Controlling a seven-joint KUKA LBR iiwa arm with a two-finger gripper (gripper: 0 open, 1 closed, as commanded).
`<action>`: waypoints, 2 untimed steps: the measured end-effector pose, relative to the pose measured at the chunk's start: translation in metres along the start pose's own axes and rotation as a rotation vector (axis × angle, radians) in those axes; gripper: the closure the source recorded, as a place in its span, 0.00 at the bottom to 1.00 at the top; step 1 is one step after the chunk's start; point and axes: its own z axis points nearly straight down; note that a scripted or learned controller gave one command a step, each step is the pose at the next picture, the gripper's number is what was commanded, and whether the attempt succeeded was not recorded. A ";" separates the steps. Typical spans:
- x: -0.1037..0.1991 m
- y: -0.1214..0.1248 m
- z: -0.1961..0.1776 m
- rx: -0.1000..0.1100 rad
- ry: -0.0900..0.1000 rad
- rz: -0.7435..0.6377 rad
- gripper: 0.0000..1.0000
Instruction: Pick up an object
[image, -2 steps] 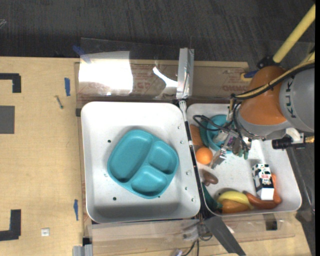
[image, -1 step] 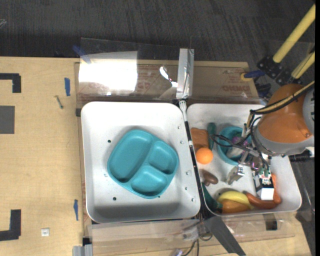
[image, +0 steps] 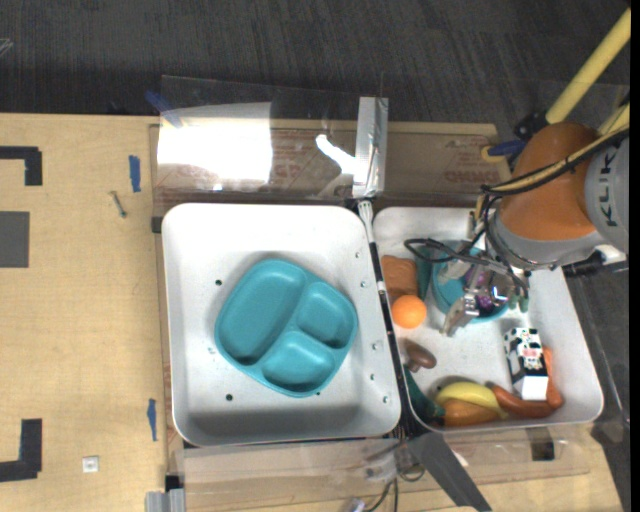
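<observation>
Robot arm (image: 560, 190) over the right bin (image: 585, 350), jaws' state unclear, orange ball (image: 408, 312) at nine o'clock, teal tray (image: 287, 325) in left bin (image: 190, 300)

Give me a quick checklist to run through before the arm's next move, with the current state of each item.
1. Claw above the right bin: ok.
2. Object seen between the claw's tips: not ok, none visible.
3. Nearest targets identified: ok, orange ball and teal cup lie beside the claw.
4. Cables near the wrist free of the objects: cannot tell.
5. Teal divided plate lying flat in the left bin: ok.
</observation>
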 end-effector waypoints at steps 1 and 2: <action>-0.013 0.020 0.013 0.000 -0.013 0.125 0.00; 0.061 -0.007 0.012 0.001 -0.010 0.111 0.00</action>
